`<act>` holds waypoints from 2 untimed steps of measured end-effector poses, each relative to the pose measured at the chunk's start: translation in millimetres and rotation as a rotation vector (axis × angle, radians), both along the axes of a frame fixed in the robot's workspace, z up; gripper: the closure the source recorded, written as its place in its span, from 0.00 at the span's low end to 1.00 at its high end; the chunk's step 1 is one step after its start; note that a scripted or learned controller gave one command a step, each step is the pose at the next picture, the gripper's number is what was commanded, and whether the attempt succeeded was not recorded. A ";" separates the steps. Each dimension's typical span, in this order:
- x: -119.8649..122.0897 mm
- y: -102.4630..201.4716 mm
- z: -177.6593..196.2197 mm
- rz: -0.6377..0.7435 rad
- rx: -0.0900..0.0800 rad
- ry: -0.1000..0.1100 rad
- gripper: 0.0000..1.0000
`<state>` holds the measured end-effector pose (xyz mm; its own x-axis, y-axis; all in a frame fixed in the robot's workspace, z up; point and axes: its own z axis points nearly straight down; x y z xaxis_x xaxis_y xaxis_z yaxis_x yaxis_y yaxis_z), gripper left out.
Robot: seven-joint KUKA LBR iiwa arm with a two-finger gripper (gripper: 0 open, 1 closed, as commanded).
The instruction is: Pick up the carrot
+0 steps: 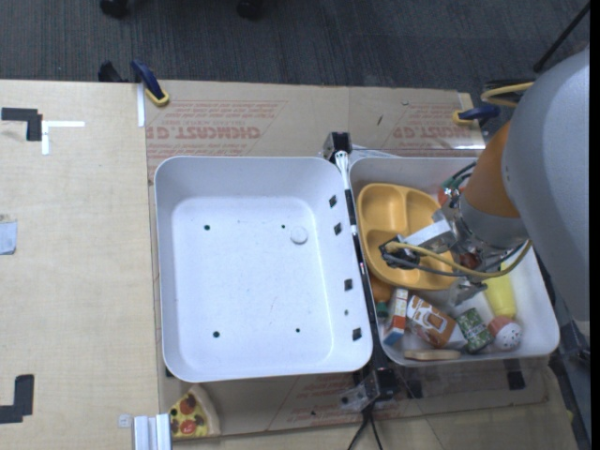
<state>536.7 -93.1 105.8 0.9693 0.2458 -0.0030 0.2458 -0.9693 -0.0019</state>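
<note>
carrot (379, 294) is likely the orange bit at the yellow plate (403, 204) edge, partly hidden, right bin (525, 351). end effector (457, 251) low over plate, grip state can't tell. probably light, stiff, smooth; grab mid-body.

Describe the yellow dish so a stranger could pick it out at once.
Start at the right bin, the crowded one of the two. In its far half, beside the wall nearest the left bin, lies the yellow dish. It is the biggest thing there, with divided compartments.
</note>
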 end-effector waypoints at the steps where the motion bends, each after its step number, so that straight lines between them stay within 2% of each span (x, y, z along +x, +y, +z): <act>1: 8.4 -2.6 -10.9 -0.048 -0.004 -0.007 0.00; 2: 52.7 -10.7 -16.2 -0.055 -0.010 0.022 0.00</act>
